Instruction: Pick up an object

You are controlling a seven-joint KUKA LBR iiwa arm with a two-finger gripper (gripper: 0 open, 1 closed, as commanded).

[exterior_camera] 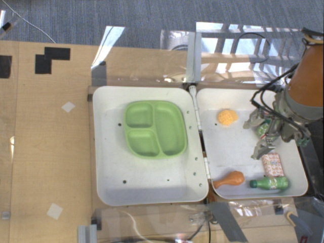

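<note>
End effector (266,135) lowered into right bin (238,146) by its right edge | grip state cannot be told, nothing seen held | small box (272,164) just below it, likely target | green bottle (269,184), drumstick (229,179) along front edge | orange ball (228,117) left untouched | green tray (154,128) in left bin (109,186)

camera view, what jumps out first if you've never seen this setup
The bright green divided plate in the middle of the left bin grabs the eye first. Next comes the arm's orange band at the right, with the end effector low over the right bin, near a green bottle and an orange ball.
</note>
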